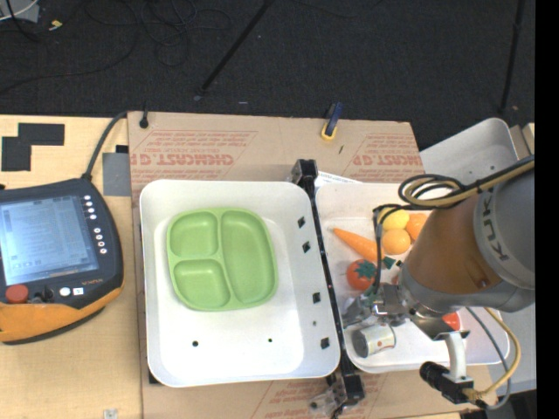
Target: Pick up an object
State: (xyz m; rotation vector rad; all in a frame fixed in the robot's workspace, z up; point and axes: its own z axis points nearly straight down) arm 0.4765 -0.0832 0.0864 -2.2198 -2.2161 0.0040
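Observation:
In the right bin (345, 201) lie an orange carrot (356, 241), a red tomato (360, 274), a yellow lemon (395, 221) and an orange fruit (397, 242). My gripper (374, 328) hangs low over the bin's front part, just below the tomato. The arm's orange band and grey wrist cover the bin's right side. A small red thing (451, 321) peeks out beside the wrist.
The left bin (175, 347) holds a green divided plate (222, 259). A black divider (316, 273) runs between the bins. A teach pendant (52, 250) lies at the far left of the bench. Cables loop around the arm at right.

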